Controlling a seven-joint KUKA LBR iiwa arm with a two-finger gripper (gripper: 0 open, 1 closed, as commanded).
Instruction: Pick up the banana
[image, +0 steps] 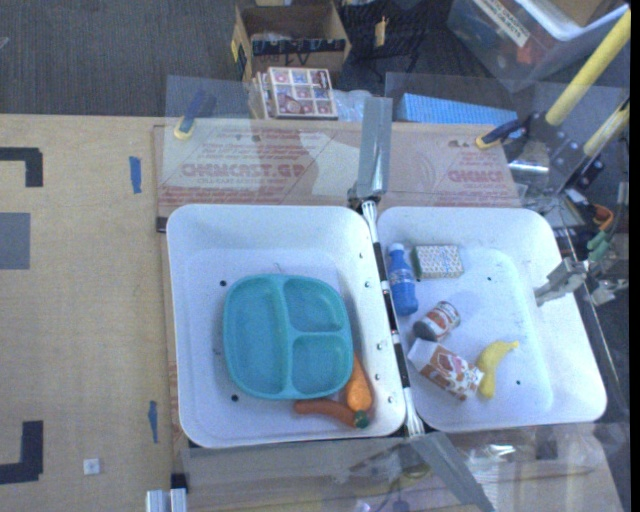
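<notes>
Carrot sits at left bin's front edge. Banana lies in right bin, beside carton. Gripper at right rim, nothing in it; finger state: can't tell.

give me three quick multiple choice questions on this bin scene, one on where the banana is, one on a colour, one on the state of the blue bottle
1. Where does the banana lie?
A. on the divided plate
B. in the right bin
C. on the cardboard behind the bins

2. What colour is the divided plate in the left bin?
A. teal
B. red
C. yellow

3. How is the blue bottle placed?
A. standing upright
B. lying on its side
C. lying on the divided plate

Answers:
1 B, the banana rests on the floor of the right bin, beside a small carton.
2 A, the plate is teal against the white bin.
3 B, the bottle lies flat along the right bin's left wall.
</notes>
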